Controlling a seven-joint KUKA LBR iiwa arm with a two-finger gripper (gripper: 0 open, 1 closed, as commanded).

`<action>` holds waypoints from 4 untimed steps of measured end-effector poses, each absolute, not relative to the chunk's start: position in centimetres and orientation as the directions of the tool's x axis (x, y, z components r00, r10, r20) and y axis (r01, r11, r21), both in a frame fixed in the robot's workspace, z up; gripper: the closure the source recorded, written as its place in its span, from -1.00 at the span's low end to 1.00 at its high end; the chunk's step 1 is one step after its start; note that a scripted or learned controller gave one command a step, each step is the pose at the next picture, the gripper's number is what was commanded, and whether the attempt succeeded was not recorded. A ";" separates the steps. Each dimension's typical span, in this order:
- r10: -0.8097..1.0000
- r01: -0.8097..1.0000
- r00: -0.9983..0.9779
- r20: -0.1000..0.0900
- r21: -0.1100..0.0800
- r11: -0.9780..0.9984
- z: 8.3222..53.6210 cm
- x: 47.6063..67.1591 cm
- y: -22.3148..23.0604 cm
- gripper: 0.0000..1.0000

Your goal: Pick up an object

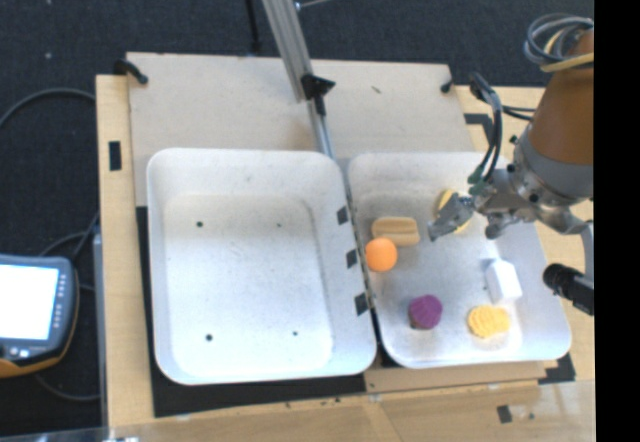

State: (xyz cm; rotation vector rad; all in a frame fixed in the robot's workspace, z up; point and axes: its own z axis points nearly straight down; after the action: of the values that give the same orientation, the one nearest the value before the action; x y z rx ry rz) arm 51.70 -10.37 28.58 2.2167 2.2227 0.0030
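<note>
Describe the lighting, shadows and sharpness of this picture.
Camera view: even, soft light, with no strong glare on the white bins; faint short shadows beside the orange ball and purple object; the whole image is slightly soft and grainy; the tool looks blurred, its details unreadable.

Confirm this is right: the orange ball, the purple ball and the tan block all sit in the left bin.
Wrong bin. The camera view shows the orange ball, the purple ball and the tan block all sitting in the right bin.
</note>
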 end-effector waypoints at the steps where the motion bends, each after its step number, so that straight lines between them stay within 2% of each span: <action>1: 1.000 1.000 -0.001 -0.001 0.004 0.001 28.6 51.7 -10.4 -1.00; 3: 1.000 1.000 0.001 -0.001 -0.004 -0.001 19.5 51.9 -10.1 -1.00; 4: 1.000 1.000 0.001 0.000 -0.006 -0.001 13.1 51.8 -9.8 -1.00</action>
State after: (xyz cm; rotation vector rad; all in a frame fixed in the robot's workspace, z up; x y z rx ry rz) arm 51.80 -9.80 13.14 2.2250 2.2233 -0.0067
